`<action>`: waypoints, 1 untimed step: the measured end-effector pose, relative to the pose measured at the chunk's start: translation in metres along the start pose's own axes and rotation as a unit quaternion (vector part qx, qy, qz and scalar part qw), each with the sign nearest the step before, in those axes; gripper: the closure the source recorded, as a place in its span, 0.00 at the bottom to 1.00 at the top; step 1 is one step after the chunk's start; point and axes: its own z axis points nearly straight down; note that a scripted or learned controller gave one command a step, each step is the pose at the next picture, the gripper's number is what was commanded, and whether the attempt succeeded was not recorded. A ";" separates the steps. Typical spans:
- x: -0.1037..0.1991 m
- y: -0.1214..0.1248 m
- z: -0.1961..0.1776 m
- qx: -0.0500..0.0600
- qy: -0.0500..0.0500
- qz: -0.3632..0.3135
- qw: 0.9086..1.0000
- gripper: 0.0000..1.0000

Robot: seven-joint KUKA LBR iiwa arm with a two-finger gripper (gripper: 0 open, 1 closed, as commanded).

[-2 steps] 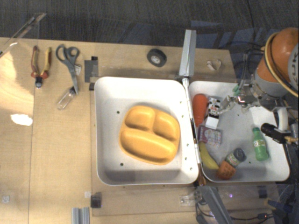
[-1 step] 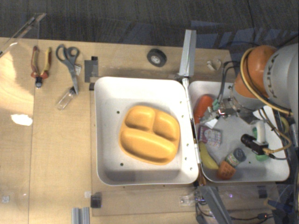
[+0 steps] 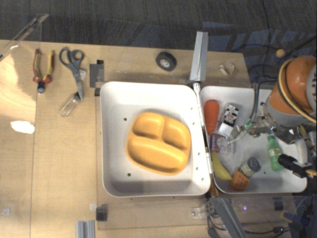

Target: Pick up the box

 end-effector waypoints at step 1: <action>0.021 0.000 0.049 -0.006 -0.002 0.008 1.000 0.00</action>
